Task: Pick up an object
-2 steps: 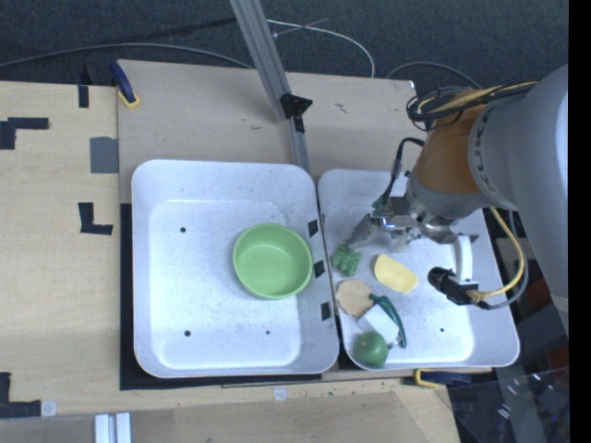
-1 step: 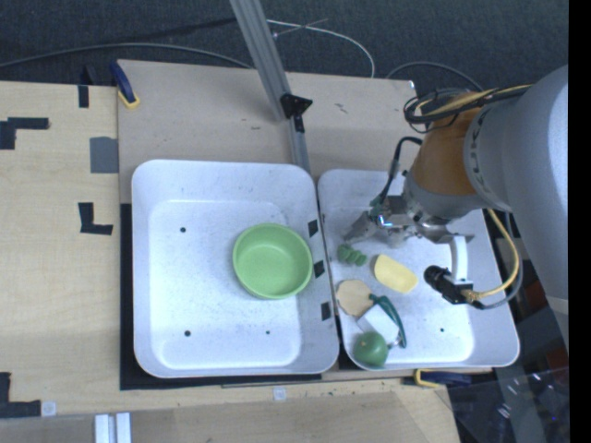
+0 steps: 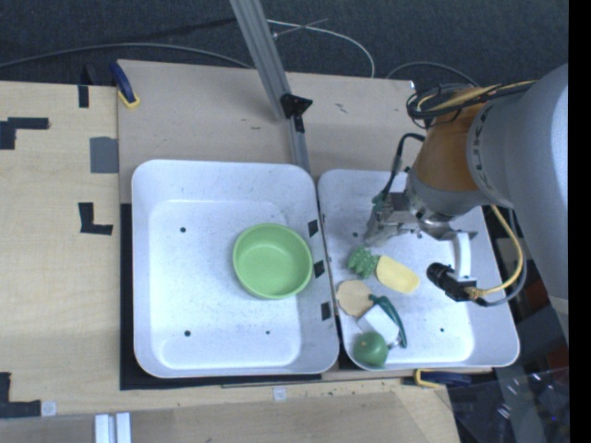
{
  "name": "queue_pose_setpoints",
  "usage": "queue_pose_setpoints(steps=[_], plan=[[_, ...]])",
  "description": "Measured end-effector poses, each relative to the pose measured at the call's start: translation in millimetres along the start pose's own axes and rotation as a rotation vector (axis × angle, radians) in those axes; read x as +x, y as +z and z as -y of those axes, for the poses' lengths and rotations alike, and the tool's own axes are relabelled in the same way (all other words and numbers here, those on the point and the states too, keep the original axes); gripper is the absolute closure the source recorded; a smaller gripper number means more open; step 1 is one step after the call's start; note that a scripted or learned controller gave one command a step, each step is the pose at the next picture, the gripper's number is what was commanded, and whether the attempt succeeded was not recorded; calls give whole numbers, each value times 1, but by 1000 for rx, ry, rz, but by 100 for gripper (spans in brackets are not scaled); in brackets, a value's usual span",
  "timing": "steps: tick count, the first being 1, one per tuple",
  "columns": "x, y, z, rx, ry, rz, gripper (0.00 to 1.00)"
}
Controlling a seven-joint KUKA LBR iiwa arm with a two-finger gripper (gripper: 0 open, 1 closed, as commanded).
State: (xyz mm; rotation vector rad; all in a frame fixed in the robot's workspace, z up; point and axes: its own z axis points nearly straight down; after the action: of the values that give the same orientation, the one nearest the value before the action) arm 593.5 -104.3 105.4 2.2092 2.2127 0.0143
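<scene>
The arm (image 3: 517, 146) is cut off by the right edge of the camera view, so its upper part is lost. The gripper (image 3: 380, 232) is seen from above under the wrist, and the set of its fingers cannot be told. Part of the right bin (image 3: 480, 340) is covered by the arm and its cables. The small things beside the green ball (image 3: 371, 348) are too blurred to be named. The tabletop (image 3: 55, 275) is cut by the left edge.
</scene>
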Motion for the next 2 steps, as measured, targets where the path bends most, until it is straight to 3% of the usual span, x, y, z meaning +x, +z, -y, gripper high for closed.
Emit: queue_pose_setpoints(steps=[1,2], plan=[[0,-63,1,13,0,-3,100],[0,-116,-1,12,0,-3,100]])
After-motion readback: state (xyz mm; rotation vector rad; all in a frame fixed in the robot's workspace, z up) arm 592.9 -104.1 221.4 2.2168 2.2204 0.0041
